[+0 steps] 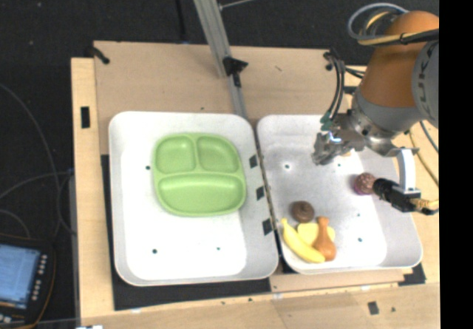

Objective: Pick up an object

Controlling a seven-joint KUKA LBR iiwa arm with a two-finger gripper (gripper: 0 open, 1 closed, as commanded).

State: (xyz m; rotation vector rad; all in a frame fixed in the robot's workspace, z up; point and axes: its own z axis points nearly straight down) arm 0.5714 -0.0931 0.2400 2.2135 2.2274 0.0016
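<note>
Grey gripper (326, 148) hangs over the right bin (295, 135); whether it is open or closed cannot be told. Nearby lie a purple ball (363, 183), brown lump (301, 211), yellow banana (299, 243) and orange piece (324, 239). A green 3-compartment plate (199, 174) sits in the left bin (133, 246).

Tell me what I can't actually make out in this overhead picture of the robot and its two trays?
- End effector: small and blurred in the camera view, so its fingers cannot be read.
- Right bin: the arm covers its far right corner.
- Purple object: too small to identify.
- Yellow banana, orange piece and brown lump: bunched together, so contact is unclear.
</note>
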